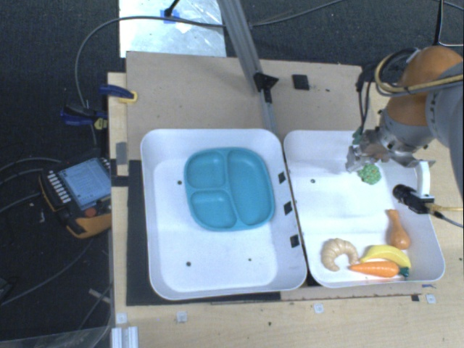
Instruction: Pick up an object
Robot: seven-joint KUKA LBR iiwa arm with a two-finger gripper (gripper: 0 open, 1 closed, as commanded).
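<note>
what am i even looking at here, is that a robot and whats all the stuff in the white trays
Yes, it's a robot arm, grey with an orange band, reaching in from the right. One camera looks down at a slant on a bench with two shallow white bins. The left bin holds a blue divided plate. The right bin holds toy food: a croissant, a banana, a carrot and a drumstick. The gripper sits low at that bin's far side, right against a small green toy. Whether it actually grips the toy can't be told from here.

Tool (pixel 360 159) beside green broccoli (pixel 370 173)
</note>
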